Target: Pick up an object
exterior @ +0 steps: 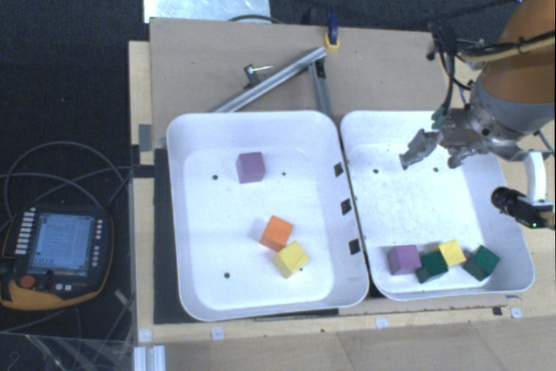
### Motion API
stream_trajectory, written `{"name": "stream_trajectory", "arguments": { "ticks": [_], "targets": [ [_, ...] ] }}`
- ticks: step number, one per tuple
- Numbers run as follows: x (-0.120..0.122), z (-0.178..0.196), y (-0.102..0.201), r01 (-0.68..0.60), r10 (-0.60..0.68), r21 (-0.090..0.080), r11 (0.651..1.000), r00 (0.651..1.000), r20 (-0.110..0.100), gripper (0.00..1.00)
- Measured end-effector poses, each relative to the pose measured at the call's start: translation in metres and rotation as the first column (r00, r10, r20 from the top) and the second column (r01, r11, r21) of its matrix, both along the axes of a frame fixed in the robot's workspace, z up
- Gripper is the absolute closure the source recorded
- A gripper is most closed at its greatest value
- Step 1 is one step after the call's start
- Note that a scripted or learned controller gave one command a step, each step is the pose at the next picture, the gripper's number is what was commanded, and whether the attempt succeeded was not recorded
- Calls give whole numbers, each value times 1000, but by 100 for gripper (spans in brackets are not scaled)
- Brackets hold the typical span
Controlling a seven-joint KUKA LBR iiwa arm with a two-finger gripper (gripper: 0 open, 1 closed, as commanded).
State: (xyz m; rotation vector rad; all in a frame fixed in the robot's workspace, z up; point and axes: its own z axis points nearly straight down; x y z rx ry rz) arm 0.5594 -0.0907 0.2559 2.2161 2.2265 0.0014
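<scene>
Hovering with spread, empty fingers, gripper (pixel 434 150) over right bin (pixel 382 135), likely staged for a descent toward blocks (pixel 441 261) clustered well apart along its near wall.

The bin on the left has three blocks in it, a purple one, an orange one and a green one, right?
Almost. The camera view shows three blocks in the left bin: a purple block, an orange block and a yellow block, not a green one.

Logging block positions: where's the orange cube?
In the left bin, lower middle, touching the yellow cube just below-right of it; orange cube.
</scene>
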Motion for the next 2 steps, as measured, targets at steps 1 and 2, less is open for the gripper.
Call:
{"name": "stream_trajectory", "arguments": {
  "ticks": [1,2],
  "targets": [
    [0,0,0,1,-1,0,1000,1000,1,0],
    [-1,-42,5,2,-2,0,1000,1000,-4,0]
  ]
}}
